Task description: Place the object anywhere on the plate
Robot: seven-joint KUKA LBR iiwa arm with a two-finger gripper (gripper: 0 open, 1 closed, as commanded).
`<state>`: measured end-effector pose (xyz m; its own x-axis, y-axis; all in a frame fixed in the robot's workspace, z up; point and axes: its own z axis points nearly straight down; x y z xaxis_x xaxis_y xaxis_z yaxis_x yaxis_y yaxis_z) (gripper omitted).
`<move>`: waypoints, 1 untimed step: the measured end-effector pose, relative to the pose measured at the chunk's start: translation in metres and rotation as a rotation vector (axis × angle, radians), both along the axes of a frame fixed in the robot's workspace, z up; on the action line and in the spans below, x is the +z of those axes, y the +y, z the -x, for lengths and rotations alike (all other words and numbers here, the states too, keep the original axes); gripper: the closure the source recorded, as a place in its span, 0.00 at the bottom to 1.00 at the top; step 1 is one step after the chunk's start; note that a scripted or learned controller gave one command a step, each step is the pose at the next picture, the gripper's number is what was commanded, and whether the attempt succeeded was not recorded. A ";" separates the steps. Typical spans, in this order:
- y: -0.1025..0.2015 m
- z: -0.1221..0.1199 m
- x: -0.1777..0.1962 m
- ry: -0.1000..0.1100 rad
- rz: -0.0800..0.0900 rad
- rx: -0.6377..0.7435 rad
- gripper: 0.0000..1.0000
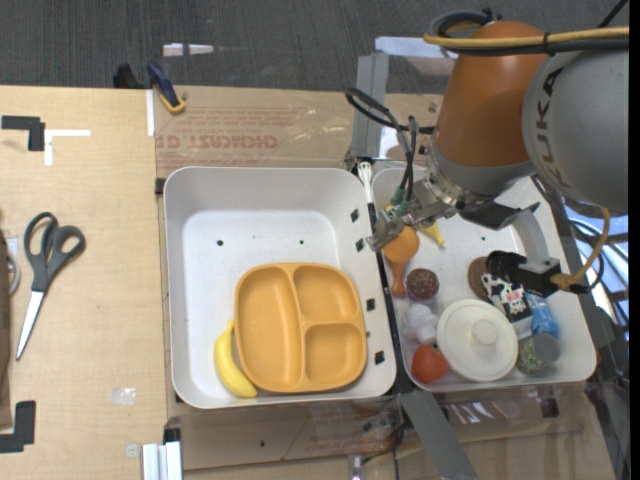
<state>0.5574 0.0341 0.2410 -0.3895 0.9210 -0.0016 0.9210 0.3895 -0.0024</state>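
Note:
An orange, pear-shaped object (401,251) hangs at the left edge of the right bin (560,368), close to the divider between the bins. My gripper (398,226) sits right on its top end, fingers shut on it, with the grey and orange arm above to the right. The yellow-orange divided plate (300,326) lies in the lower middle of the left bin (200,228), to the left of and below the gripper.
A banana (227,363) pokes out from under the plate's lower left edge. The right bin holds a white lidded bowl (478,338), a red ball (430,364), a brown round piece (422,284) and several small items. Scissors (45,258) lie on the bench at far left.

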 end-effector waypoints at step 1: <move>0.109 0.035 -0.050 0.001 -0.001 0.090 1.00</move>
<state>0.5220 0.1431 0.1905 -0.4706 0.8823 -0.0005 0.8823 0.4706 -0.0026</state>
